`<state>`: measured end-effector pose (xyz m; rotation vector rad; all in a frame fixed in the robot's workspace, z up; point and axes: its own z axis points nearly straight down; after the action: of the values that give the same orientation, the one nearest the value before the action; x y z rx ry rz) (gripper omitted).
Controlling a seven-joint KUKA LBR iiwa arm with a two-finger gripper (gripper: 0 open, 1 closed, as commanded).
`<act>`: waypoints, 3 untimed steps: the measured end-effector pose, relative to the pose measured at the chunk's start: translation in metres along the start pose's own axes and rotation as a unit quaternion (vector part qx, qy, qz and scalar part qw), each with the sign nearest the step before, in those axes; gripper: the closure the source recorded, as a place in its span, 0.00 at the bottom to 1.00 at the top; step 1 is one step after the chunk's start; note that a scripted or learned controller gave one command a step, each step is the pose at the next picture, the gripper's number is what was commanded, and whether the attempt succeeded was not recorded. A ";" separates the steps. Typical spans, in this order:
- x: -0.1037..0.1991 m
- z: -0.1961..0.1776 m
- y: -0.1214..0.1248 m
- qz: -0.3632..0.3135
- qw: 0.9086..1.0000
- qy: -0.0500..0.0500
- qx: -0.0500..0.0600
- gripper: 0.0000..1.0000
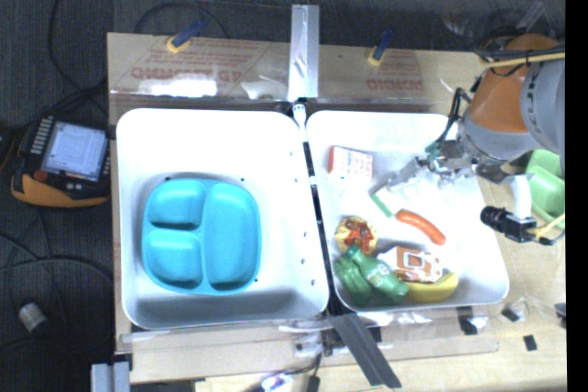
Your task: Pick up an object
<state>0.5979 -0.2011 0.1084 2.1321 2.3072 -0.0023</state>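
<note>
Carrot (pixel 421 225): smooth orange cylinder, seemingly plastic, beside jaws (pixel 390 186).

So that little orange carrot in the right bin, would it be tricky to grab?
Probably a bit. The carrot looks slim and rounded, so it may roll if nudged. It seems a light, stiff toy, likely smooth, and lies apart from the pile, which helps.

I see open floor at right bin (pixel 478 225) rear-left corner | 5 toys crowd its front | blue tray (pixel 200 232) fills left bin (pixel 138 142) centre
</note>
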 end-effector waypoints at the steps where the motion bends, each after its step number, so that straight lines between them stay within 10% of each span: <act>1: 0.005 0.009 -0.035 -0.178 0.984 -0.007 -0.017 0.00; 2: -0.015 -0.106 -0.103 -0.081 0.997 0.000 0.000 0.00; 3: -0.012 -0.027 -0.116 -0.068 0.998 0.001 0.000 0.00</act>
<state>0.4836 -0.2225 0.1356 1.9707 2.4496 -0.0010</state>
